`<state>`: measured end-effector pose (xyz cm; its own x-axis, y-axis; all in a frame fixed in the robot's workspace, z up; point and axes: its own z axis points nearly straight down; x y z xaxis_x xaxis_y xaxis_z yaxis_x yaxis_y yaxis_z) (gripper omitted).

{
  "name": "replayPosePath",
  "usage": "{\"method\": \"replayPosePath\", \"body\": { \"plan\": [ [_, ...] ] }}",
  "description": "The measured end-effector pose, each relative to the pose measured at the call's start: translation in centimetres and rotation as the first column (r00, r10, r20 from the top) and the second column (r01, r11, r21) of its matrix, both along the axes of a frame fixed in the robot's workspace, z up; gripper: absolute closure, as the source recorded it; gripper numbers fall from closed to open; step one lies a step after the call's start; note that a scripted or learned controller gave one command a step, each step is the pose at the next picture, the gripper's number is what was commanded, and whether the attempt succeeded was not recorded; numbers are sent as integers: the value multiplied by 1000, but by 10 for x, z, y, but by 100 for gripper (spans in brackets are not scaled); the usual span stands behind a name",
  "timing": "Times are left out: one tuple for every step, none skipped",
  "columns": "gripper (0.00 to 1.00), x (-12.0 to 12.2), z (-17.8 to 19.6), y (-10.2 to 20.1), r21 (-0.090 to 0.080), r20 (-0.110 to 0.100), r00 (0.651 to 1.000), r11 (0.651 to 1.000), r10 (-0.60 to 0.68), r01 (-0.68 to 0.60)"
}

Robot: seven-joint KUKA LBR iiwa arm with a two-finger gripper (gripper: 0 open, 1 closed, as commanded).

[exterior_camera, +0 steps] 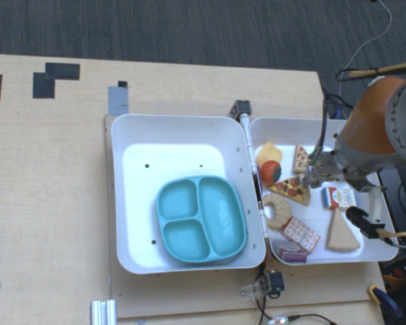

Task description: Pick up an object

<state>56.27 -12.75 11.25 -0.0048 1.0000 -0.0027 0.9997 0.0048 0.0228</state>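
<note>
The right bin (pixel 325 128) holds several toy foods. A yellow wedge (pixel 269 153) and a red tomato (pixel 271 172) lie at its left side, with a pizza slice (pixel 291 191) just below them. A speckled cracker slice (pixel 300 159) sits near the middle. Lower down are a pale ring-shaped bagel (pixel 279 211), a pink patterned box (pixel 300 235), a purple piece (pixel 291 254) and a tan bread wedge (pixel 341 233). My gripper (pixel 315 175) hangs low over the bin's middle, between the cracker slice, the pizza slice and a small white carton (pixel 342 197). Nothing shows in its grasp.
The left bin (pixel 132 181) bears a teal divided plate (pixel 201 219). A metal clamp (pixel 241 107) stands at the far end of the ridge between the bins. The grey arm with its orange band (pixel 373 117) covers the right bin's far right corner.
</note>
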Motion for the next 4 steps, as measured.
{"method": "replayPosePath", "body": {
  "plan": [
    [0, 0, 0, 0, 0, 0, 1000, 1000, 0, 0],
    [0, -51, -25, 31, 1, -14, 1000, 1000, -5, 5],
    [100, -48, -14, 31, 0, -7, 1000, 1000, -4, 4],
    [0, -48, -14, 31, 0, -8, 1000, 1000, -3, 3]
  ]
}}
